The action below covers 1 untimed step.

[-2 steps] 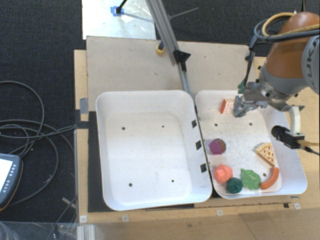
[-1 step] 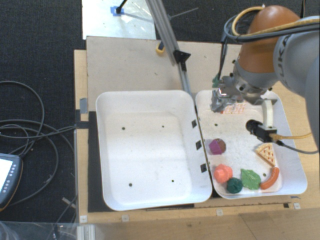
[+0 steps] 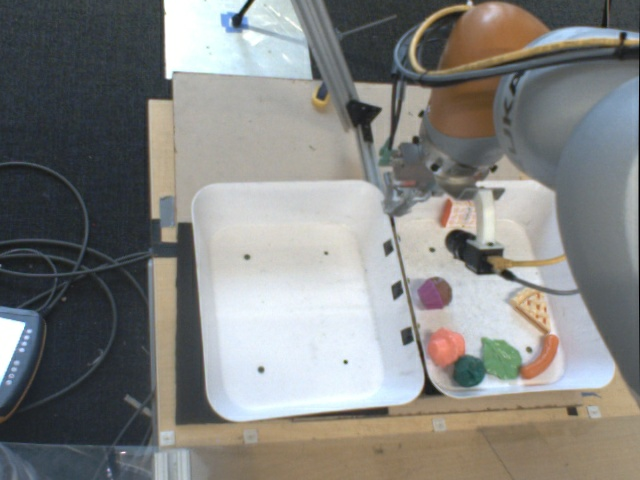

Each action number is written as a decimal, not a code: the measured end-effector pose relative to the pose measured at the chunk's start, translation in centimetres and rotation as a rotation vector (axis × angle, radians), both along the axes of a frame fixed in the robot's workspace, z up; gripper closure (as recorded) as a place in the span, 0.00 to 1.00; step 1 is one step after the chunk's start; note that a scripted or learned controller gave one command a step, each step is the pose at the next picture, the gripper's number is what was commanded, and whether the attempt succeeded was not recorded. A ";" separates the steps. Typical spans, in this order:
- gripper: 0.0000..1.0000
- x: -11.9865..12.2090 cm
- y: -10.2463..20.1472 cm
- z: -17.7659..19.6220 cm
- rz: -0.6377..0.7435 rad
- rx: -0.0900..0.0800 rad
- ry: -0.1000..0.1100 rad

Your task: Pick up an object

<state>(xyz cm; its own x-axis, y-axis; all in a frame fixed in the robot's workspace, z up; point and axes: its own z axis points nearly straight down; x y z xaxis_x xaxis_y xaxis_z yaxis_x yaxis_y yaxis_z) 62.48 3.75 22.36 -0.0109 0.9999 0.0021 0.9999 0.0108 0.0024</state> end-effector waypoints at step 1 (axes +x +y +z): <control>1.00 1.7 6.0 1.0 0.000 0.001 -0.002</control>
